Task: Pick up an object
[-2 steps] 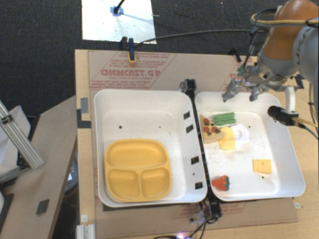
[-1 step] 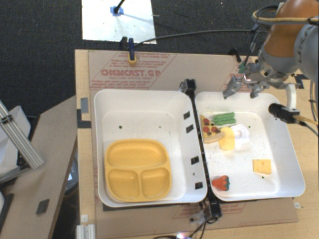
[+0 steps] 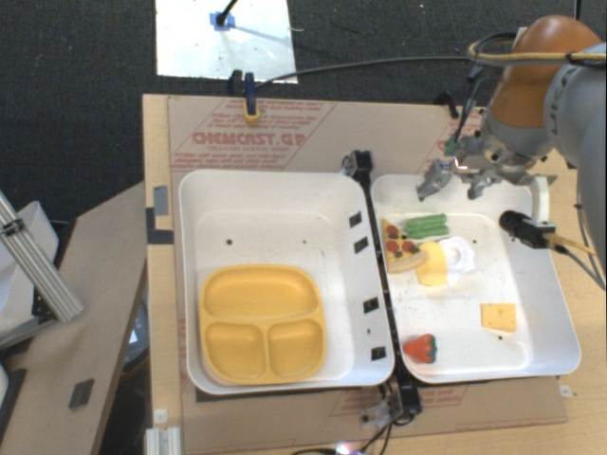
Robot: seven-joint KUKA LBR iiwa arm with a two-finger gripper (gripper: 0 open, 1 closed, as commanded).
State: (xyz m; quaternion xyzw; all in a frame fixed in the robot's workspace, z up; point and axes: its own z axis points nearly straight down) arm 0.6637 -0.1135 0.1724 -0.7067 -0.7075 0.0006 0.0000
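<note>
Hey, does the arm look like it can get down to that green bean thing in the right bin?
Probably yes. The pincer hangs over the right bin's far edge, just beyond the green bean piece, which lies exposed with only the pizza slice beside it.

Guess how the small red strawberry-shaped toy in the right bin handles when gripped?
The small red strawberry-shaped toy looks rounded and glossy, so it may slip or roll. It sits near the right white bin's wall, likely crowding the gripper.
</note>
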